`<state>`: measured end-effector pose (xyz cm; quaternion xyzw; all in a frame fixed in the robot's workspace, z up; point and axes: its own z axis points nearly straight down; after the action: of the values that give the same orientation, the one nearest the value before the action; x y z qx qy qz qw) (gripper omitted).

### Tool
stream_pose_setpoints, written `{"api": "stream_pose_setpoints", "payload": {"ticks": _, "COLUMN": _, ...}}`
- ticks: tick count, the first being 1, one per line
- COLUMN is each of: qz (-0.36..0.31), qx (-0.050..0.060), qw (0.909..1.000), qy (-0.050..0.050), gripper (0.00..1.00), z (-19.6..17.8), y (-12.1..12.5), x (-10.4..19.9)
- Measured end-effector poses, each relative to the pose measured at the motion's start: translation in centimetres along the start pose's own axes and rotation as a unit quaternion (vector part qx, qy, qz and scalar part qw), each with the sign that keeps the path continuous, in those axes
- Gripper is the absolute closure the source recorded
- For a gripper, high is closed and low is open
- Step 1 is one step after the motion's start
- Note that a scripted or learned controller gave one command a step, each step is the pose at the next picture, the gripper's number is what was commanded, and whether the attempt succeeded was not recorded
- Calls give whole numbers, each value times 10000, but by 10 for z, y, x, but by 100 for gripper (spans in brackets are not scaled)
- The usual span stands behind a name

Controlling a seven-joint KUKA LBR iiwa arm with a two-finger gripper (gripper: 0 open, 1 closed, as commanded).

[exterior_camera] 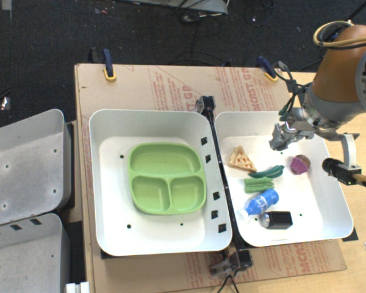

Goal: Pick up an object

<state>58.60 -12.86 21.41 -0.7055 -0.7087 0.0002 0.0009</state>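
The right bin holds a waffle-patterned tan wedge, a green pea pod, a green block, a blue bottle, a black and silver block and a purple round piece. My gripper hangs over the upper middle of this bin, above and right of the wedge and left of the purple piece. Nothing shows between its fingers.
The left bin carries a green divided plate. A black divider with clamps runs between the bins. A black attachment sticks out at the right bin's far side. White panels lie left of the bench.
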Motion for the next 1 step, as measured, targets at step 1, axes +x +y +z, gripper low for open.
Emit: {"api": "stream_pose_setpoints", "payload": {"ticks": 1, "qz": -10, "qx": 2, "qw": 10000, "qy": 5, "gripper": 100, "z": -10, "y": -21, "x": 49}}
